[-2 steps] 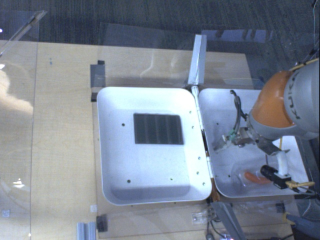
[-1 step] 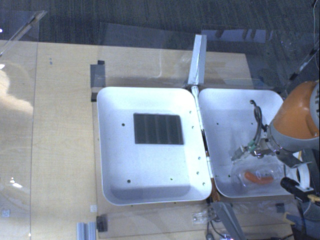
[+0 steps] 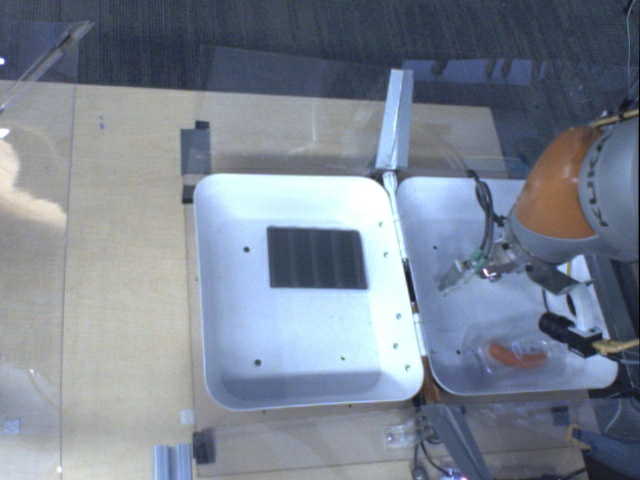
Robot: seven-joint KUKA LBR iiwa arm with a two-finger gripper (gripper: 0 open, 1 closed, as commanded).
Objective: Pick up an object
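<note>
The orange object (image 3: 517, 354) lies in the right bin (image 3: 440, 218), near its front edge, long side running left to right. The gripper (image 3: 468, 268) hangs above, well apart; its fingers are too blurry to judge. It might come down beside it and grab nothing.

arm (image 3: 585, 193): I see it reaching in from the worktop's right edge, grey link with orange band uppermost | wrist: angled down and leftward | gripper (image 3: 462, 270): low, pointing toward the worktop's left edge, nothing visible in it | cables looped beside the wrist
</note>
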